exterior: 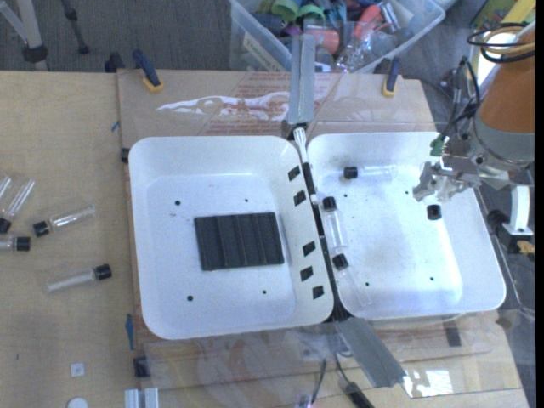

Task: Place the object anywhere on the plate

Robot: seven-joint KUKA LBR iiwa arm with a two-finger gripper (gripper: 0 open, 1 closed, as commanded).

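Claw (432,195) over right bin (476,287), dark ridged plate (240,240) in left bin (153,296)

Wooden bench (59,143) bearing two shallow white bins side by side, left bin (153,185) and right bin (476,262), rims touching at the middle. On the bare wood left of the bins, several clear vials with black caps (64,220) scattered loose, one (78,277) lying nearer the front edge. Blue clamp (146,71) and a yellow clamp (390,86) at the back edge.
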